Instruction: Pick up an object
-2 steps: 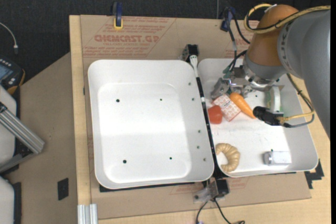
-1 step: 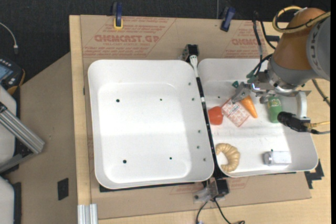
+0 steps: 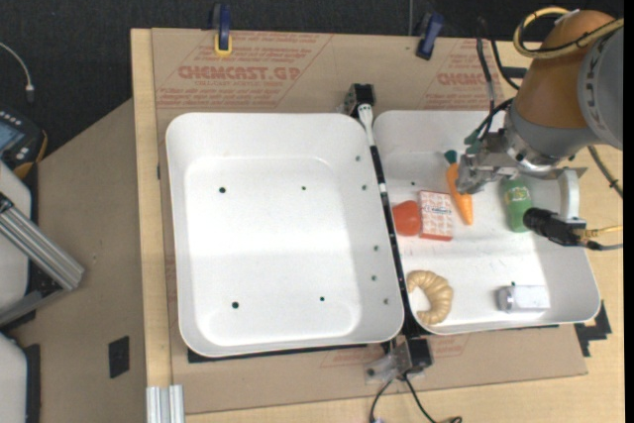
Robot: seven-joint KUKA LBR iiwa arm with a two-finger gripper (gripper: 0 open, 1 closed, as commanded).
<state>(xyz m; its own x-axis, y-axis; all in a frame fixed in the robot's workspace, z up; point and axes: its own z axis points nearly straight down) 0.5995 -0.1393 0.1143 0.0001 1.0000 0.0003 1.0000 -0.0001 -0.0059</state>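
The gripper (image 3: 475, 169) is low in the right bin (image 3: 555, 307), right over the orange carrot (image 3: 462, 198) at about nine o'clock from the green bottle (image 3: 516, 205) (whether it has closed on anything, I cannot tell). Risk here: the carrot is slim and tapered, so it could roll or squirt away toward the patterned packet (image 3: 436, 215) at its eight o'clock.

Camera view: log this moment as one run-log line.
gripper: low in right bin | target: carrot, by fingertips | grasp: unconfirmed | nearby: green bottle, red ball | left bin
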